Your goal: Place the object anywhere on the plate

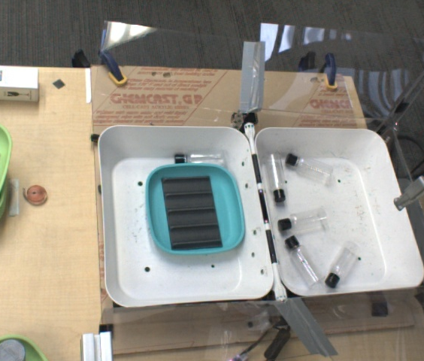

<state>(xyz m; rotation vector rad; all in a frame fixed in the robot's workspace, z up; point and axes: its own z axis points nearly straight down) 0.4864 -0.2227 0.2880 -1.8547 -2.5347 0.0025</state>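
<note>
Vials [307, 222] lay loose in right bin [377, 145], teal plate [155, 216] in left. Claw state couldn't be told. Best approached one isolated vial square across its body.

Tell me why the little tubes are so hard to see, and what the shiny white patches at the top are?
In the camera view, the clear tubes blend into the right white bin, so mostly their black caps stand out. The bright patches are glare on clear plastic sheets standing behind the bins. The lighting is soft, with faint shadows, and the teal plate looks sharp.
</note>
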